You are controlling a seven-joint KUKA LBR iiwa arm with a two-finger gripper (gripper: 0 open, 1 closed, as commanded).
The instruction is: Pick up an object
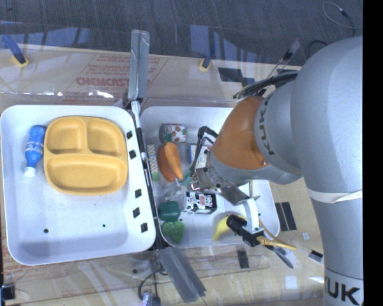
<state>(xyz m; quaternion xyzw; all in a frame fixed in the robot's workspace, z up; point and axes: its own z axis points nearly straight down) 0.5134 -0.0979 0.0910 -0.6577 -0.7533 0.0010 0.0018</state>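
The right bin (179, 116) holds several small things. An orange carrot (172, 160) lies at its left, with a small printed can (172, 132) behind it. A black-and-white patterned object (201, 201) lies near the bin's middle. A yellow banana (221, 228) sits at the front. My gripper (194, 185) hangs low over the bin, just right of the carrot and just behind the patterned object. The arm's orange band and wrist hide the right part of the bin. I see nothing clearly between the fingers.
A dark green object (168, 210) and a lighter green one (173, 231) lie at the right bin's front left. A striped bar (152, 160) lies along its left wall. The left bin (64, 234) holds a yellow divided tray (86, 154) and a blue bottle (34, 146).
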